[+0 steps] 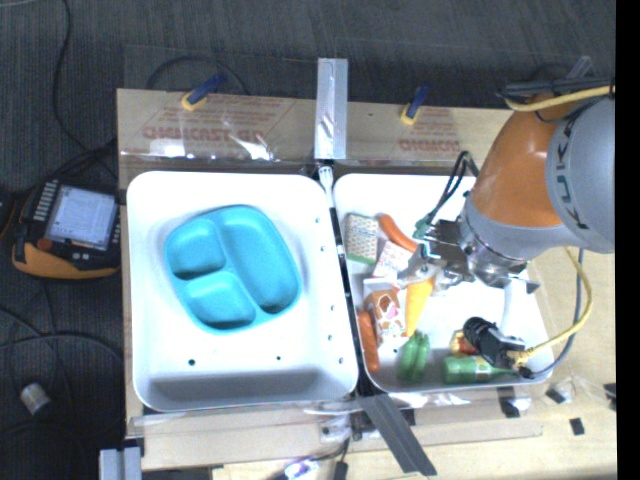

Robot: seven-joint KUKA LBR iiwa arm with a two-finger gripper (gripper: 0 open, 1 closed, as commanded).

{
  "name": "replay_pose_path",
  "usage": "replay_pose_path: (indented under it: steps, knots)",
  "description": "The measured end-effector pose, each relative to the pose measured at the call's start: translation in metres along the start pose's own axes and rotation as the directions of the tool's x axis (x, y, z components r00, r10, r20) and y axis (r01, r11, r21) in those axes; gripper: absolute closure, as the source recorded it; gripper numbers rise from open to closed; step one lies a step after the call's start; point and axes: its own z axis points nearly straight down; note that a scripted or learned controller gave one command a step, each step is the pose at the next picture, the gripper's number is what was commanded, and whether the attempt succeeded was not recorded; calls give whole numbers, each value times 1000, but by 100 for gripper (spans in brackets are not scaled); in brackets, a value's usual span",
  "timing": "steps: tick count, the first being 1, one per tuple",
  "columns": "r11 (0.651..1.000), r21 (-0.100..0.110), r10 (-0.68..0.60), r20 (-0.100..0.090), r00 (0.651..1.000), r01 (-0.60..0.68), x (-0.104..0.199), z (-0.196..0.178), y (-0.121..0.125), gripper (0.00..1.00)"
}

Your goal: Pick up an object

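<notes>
Carpet [80, 58], dark grey and ribbed, covers the floor around the surface [250, 128], a brown board with clear plastic sheeting taped along its far edge. Two shallow white bins sit on it side by side. The left white bin [150, 368] holds a blue plastic tray with three compartments [232, 265]. The right white bin [530, 313] holds a jumble of small toy foods: an orange carrot-shaped piece [419, 298], a green pepper-like piece [414, 356], a green bottle [472, 370] near the front wall, and a red-and-white packet [386, 313]. The grey arm with its orange band [520, 183] reaches in from the right. Its tool [432, 260] hangs low over the toys, just above the carrot piece; how far it is open cannot be told. A small device with a lit screen [75, 223] lies on the floor at left.
</notes>
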Motion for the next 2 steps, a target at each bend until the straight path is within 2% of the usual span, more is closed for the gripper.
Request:
replay_pose_path:
  steps: [1,2]
  knots:
    - [997,1,76,1,997,-76,-10,34,-8,100]
    - [947,3,321,1,947,-321,-25,47,-5,100]
